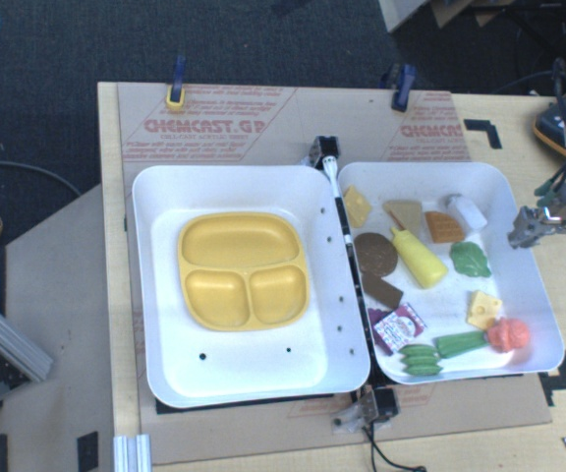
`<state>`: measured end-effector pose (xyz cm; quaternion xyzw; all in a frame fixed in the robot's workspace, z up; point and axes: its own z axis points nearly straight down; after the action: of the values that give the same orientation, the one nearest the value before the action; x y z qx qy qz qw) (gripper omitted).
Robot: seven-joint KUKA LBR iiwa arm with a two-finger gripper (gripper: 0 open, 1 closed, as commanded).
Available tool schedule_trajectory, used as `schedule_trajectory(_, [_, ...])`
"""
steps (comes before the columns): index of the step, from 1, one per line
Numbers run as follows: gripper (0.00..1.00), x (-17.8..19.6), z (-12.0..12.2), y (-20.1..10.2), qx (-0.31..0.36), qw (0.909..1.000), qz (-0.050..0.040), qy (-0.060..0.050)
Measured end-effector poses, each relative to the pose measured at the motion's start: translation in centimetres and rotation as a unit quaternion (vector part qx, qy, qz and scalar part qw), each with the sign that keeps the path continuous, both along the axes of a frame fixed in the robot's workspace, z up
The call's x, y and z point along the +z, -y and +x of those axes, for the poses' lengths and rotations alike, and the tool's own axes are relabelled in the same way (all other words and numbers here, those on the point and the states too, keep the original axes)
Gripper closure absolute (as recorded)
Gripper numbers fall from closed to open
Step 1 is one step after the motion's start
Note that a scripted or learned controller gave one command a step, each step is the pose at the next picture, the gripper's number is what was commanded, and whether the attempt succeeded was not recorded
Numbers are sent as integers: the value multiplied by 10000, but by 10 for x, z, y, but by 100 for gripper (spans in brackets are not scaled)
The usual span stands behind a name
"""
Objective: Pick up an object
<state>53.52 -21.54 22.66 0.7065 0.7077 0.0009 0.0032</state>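
The right bin (pixel 534 293) holds several toy foods. Among them are a yellow bottle (pixel 419 257), a round brown cookie (pixel 374 253), a green leafy piece (pixel 471 259), an orange-brown toast (pixel 444 227) and a white block (pixel 466 210). Nearer the front lie a holed cheese wedge (pixel 483 309), a pink-red berry (pixel 507 334), a green bean (pixel 459 343), pea pods (pixel 421 359) and a purple packet (pixel 397 325). My gripper (pixel 532 226) hangs at the bin's right rim, right of the toast and the leafy piece, with nothing seen in it.
The left bin (pixel 155 293) carries a yellow three-part plate (pixel 244 268). A black hinge strip (pixel 347 254) runs between the bins. Blue clamps (pixel 402 87) and a yellow-tipped clamp (pixel 176 85) pin the cardboard at the back edge. Cables and gear (pixel 563 126) sit at the far right.
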Motion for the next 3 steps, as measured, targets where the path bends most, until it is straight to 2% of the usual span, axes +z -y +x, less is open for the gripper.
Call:
schedule_trajectory(1, [100, -9, 18, -49, 9, 10000, 18, -32])
schedule_trajectory(2, [100, 0, 38, -93, 12, 10000, 11, -8])
schedule_trajectory(3, [100, -9, 69, -134, 13, 10000, 10, -6])
